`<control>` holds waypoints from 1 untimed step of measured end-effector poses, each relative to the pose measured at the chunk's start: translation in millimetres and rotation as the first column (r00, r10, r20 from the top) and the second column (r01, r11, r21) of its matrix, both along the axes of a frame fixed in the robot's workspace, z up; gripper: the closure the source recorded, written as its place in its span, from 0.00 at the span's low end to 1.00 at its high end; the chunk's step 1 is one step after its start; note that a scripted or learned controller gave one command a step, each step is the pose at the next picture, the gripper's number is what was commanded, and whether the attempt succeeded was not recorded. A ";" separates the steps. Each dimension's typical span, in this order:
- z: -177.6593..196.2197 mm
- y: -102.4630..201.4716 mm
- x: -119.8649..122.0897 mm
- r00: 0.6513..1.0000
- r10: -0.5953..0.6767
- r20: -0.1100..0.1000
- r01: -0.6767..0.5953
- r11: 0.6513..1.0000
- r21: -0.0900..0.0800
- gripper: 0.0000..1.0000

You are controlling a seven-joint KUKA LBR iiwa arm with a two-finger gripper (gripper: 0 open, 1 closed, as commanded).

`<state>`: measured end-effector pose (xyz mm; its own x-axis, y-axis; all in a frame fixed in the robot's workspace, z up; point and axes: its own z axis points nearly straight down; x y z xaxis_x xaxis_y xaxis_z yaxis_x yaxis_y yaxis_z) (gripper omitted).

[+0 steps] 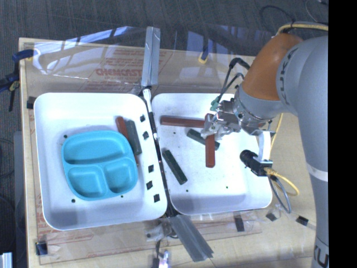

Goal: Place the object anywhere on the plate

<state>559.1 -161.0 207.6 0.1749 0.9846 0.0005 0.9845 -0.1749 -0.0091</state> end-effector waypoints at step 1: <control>-19.9 95.5 10.9 0.999 0.041 0.000 -0.041 0.999 -0.001 1.00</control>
